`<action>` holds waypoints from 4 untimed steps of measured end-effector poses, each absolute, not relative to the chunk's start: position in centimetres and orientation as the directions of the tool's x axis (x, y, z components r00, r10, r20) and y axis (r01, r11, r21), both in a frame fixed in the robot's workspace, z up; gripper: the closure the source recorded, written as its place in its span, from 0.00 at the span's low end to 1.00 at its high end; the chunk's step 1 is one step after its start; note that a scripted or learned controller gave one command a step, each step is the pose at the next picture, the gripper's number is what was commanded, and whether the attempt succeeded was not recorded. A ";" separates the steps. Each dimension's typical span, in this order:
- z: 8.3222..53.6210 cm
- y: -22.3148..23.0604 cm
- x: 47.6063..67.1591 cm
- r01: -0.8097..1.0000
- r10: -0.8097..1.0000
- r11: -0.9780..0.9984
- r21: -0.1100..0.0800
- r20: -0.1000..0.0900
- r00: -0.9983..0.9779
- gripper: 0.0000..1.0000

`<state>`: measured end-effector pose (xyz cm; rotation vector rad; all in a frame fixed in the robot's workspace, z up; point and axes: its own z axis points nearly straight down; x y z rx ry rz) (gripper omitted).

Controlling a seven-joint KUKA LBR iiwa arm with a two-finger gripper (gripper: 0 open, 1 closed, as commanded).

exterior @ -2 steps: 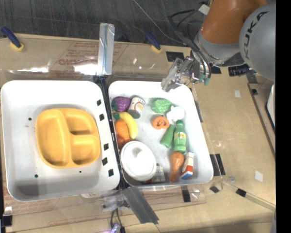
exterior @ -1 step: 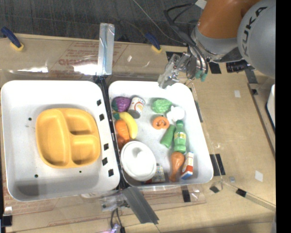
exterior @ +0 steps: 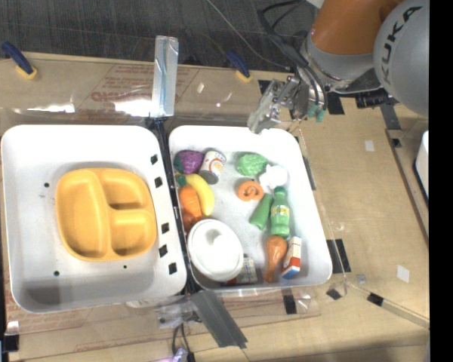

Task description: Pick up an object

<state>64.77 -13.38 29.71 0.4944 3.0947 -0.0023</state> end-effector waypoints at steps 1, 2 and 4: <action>30.9 -13.3 64.9 0.306 0.306 0.952 -0.001 -0.012 -0.952 1.00; 32.0 -13.2 65.0 0.301 0.301 0.954 -0.001 -0.016 -0.954 1.00; 30.4 -12.6 62.3 0.235 0.235 0.972 -0.001 -0.004 -0.972 1.00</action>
